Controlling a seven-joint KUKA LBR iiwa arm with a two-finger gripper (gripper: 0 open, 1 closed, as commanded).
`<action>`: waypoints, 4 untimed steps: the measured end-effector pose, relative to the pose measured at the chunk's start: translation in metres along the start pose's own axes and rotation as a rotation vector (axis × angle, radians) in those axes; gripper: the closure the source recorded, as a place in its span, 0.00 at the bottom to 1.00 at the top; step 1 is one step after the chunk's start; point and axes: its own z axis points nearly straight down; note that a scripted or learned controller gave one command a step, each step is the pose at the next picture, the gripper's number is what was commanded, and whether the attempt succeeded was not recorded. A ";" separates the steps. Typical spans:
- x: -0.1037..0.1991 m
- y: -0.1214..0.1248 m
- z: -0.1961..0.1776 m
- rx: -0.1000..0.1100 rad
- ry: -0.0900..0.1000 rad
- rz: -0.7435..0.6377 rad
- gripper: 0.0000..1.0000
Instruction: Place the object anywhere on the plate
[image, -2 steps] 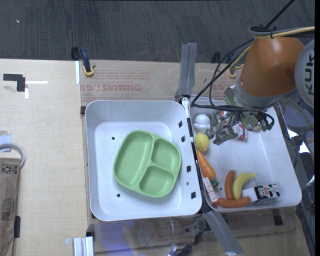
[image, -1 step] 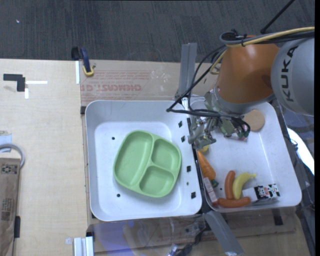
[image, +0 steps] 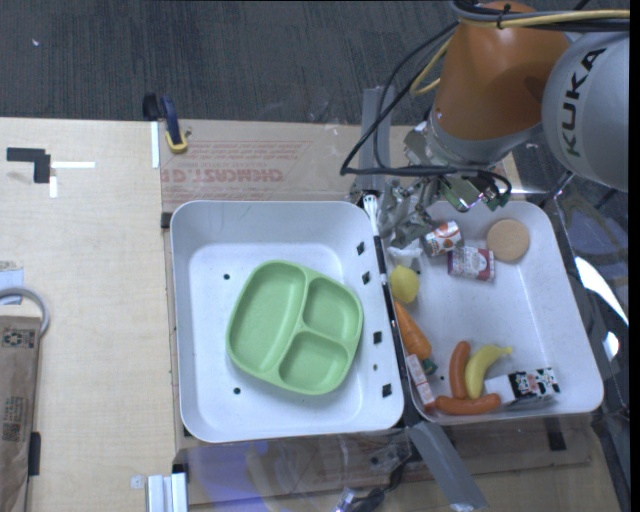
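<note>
Near edge, right bin (image: 575, 300): a carton (image: 532, 384), a banana (image: 484, 364) and two sausages (image: 462, 385) lie heaped against the near wall, well apart from the arm, so none looks like the present pick.
Divider side: a carrot (image: 412, 332) and a lemon (image: 404, 285) lie along the wall between the bins.
Left bin (image: 190, 300): the plate (image: 295, 327), green with three wells, sits alone at its middle, bare and ready as the drop spot.
Far part, right bin: a can (image: 442, 238), a red pouch (image: 471, 263) and a cookie (image: 508, 240) cluster just beside the gripper (image: 405, 215).
Gripper: it hangs low over the far-left corner of the right bin, likely placed to pick there.
Jaws: cannot tell whether apart or together; nothing is seen held.
Object: which one is meant is unclear; all wait in the right bin, none on the plate.
</note>
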 end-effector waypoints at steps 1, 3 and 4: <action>0.073 0.028 0.030 -0.002 0.006 0.148 1.00; 0.004 0.014 0.030 -0.001 0.001 -0.026 1.00; 0.040 -0.022 -0.014 0.000 0.000 -0.222 1.00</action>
